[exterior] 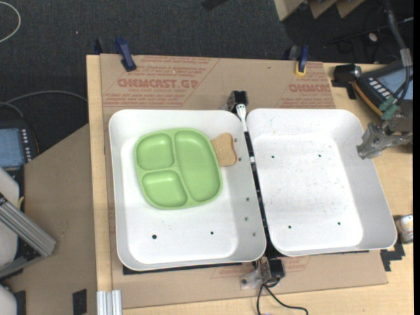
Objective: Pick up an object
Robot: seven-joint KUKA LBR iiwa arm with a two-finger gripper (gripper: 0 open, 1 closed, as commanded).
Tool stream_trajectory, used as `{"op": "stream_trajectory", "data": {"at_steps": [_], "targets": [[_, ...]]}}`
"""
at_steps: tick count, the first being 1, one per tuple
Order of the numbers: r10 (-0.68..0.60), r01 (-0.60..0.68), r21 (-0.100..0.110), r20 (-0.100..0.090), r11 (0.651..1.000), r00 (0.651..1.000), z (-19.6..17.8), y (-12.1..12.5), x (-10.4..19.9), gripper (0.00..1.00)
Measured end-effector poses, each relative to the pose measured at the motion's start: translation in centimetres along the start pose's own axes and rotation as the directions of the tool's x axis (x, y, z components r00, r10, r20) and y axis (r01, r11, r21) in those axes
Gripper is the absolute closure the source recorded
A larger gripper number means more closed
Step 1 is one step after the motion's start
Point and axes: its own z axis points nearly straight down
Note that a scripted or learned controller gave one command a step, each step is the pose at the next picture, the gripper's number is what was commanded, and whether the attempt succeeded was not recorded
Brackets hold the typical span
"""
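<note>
One gripper [375, 141] hangs by the right bin's [315, 241] outer rim; grip state unclear.

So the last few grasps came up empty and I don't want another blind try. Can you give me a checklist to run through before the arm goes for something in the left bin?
1. Target present: ok. A tan sponge-like piece lies in the left bin.
2. Target free of neighbours: not ok. It touches or overlaps the right edge of the green divided plate.
3. Room on the target's right: not ok. It lies close to the bin's right wall.
4. Gripper placement: not ok. It sits at the right bin's far right edge, away from the target.
5. Finger state: cannot tell.
</note>
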Motion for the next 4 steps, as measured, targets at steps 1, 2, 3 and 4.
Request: {"op": "stream_trajectory", "data": {"at_steps": [1,2,3,4], "targets": [[0.005,-0.004,-0.029,0.009,1.000,1.000,-8.2,1.4,-4.8,1.00],[0.000,0.000,-0.005,0.000,1.000,1.000,2.8,0.0,-2.1,1.00],[0.006,-0.005,-0.032,0.011,0.999,1.000,-7.7,1.8,-8.5,1.00],[0.001,-0.001,-0.005,-0.001,1.000,1.000,4.7,0.2,-7.0,1.00]]}}
